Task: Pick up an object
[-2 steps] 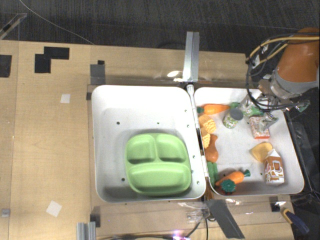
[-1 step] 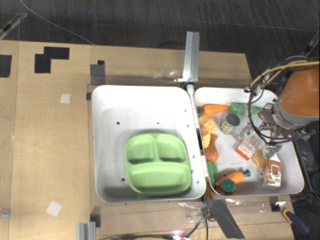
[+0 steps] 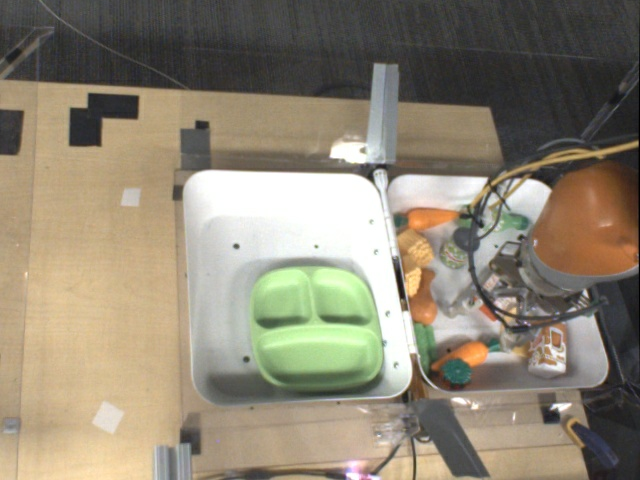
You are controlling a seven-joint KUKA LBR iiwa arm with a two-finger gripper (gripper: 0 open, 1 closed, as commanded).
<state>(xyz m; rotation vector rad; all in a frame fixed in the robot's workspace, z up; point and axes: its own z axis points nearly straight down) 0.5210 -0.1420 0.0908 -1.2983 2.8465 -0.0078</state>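
Two white bins sit side by side on the counter [image 3: 90, 298]. The left bin [image 3: 215, 218] holds one green divided plate [image 3: 315, 326]. The right bin [image 3: 590, 363] holds a jumble of toy foods [image 3: 432, 220], partly hidden under the arm [image 3: 590, 223]. The hand [image 3: 505, 303] is low among them; its grip can't be made out.

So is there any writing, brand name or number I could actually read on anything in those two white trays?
No text can be read here.
Small brown and white printed carton in the right white bin: has printing, too small and blurred to read.
Green divided plastic plate in the left white bin: plain, no marking visible.
Orange toy carrot: no label visible.
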